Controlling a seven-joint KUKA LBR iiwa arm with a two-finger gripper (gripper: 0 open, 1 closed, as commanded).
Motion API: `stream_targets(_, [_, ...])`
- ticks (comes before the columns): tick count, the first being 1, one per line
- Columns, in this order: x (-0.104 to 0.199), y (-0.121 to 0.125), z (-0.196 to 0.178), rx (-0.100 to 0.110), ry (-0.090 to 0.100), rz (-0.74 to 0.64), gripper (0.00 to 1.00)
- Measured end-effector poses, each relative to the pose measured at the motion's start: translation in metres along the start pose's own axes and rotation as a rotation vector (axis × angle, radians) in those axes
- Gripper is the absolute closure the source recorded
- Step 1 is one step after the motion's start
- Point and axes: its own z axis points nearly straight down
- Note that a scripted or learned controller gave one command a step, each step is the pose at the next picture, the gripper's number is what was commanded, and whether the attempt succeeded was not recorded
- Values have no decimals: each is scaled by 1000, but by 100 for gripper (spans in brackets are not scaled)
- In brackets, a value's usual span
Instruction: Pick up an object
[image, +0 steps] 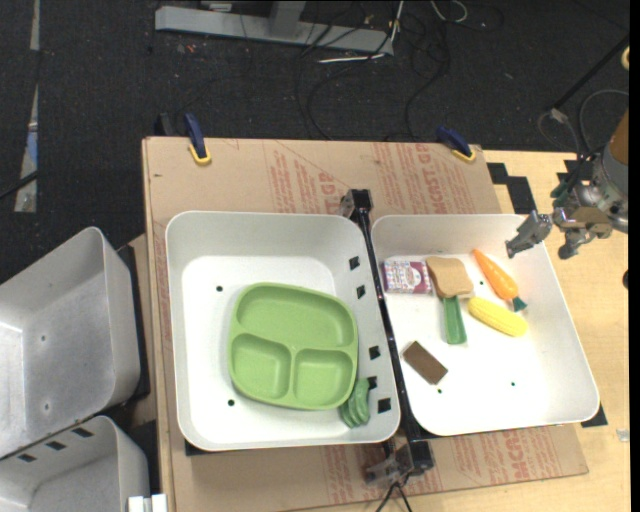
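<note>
Two shallow white bins sit side by side on the brown cardboard-covered worktop (300, 175). The left bin (190, 240) holds a light green three-compartment plastic plate (293, 345) with a green toy fork (356, 408) at its lower right edge. The right bin (560, 390) holds a pink and white packet (405, 275), a tan brush with a green handle (452, 292), an orange toy carrot (497, 274), a yellow toy corn cob (497, 316) and a brown rectangular block (425, 362). The gripper (548, 238) hovers over the right bin's upper right corner, fingers spread, nothing between them, near the carrot but apart from it
</note>
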Motion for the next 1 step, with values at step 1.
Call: stream_targets(1, [4, 2, 63, 6, 2, 1, 0])
